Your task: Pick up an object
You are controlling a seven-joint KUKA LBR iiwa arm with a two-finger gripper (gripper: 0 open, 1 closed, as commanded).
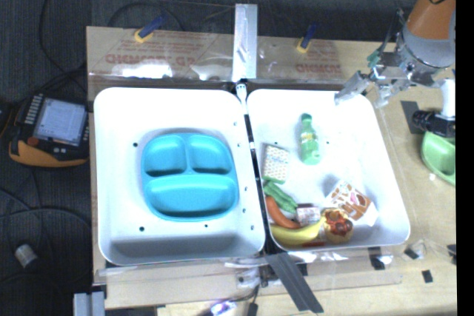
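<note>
Hovering beyond the right bin's [385,159] far right corner, the tool [364,85] holds nothing; its finger state cannot be told. Green bottle [308,137] lies isolated mid-bin, likely easiest to grasp.

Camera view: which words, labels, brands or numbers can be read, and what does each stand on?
None can be read.
Red print on the clear sheet behind the bins: blurred.
Green bottle label: too small.
Snack packet: pattern, no legible words.
Handheld device screen: blurred.
</note>
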